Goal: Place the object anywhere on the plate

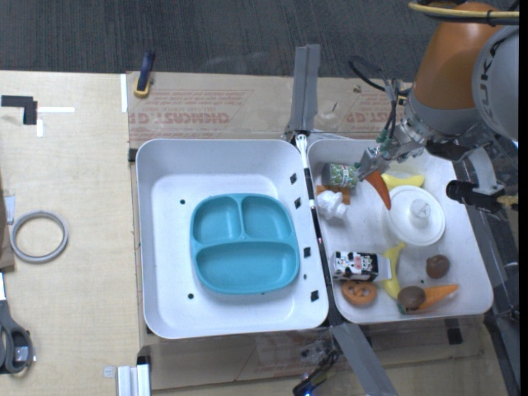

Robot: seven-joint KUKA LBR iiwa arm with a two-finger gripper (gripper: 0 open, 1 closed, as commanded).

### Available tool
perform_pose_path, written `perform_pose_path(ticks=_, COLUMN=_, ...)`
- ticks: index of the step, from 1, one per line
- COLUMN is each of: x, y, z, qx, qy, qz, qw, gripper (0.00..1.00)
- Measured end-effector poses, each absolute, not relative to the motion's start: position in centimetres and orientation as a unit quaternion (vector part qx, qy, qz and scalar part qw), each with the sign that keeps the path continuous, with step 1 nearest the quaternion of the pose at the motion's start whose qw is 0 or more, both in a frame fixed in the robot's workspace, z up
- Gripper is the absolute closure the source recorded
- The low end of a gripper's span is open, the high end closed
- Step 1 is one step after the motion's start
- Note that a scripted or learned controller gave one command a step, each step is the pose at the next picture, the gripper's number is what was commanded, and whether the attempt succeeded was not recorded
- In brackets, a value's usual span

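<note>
Left bin: holds one blue divided plate, three compartments, lying flat near the bin's centre, nothing on it.

Right bin: holds assorted play-food items. Near its far-left corner, a small green can on its side. Just beside it, an orange carrot-like piece hanging aslant, its upper end pinched between the closed fingers of the gripper. Behind the carrot, a yellow piece, partly hidden. Along the left wall, a white lumpy item. Mid-bin, a white round lidded pot. Toward the near-left corner, a black-and-white patterned carton and, touching it on the near side, an orange round item. Near the near edge: a yellow banana-shaped piece, a brown ball, a brownish-green lump, a second orange carrot lying flat.

Arm: grey with orange band, over the right bin's far-right corner.

Bench, left edge: a grey ring; scissors at the near-left corner.
</note>
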State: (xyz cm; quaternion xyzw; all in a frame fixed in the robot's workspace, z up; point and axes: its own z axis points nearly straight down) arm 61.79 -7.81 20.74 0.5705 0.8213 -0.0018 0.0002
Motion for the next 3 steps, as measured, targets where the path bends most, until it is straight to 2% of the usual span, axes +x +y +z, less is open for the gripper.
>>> perform_pose_path(ticks=1, x=62.8, y=0.6, z=19.1, qx=0.742, qy=0.670, qz=-0.0017, qw=0.000, gripper=1.00)
perform_pose_path(ticks=2, x=59.3, y=8.8, z=19.0, qx=0.728, qy=0.686, qz=-0.0021, qw=-0.001, gripper=1.00)
perform_pose_path(ticks=3, x=59.3, y=8.8, z=19.0, qx=0.728, qy=0.686, qz=-0.0023, qw=-0.001, gripper=0.00)
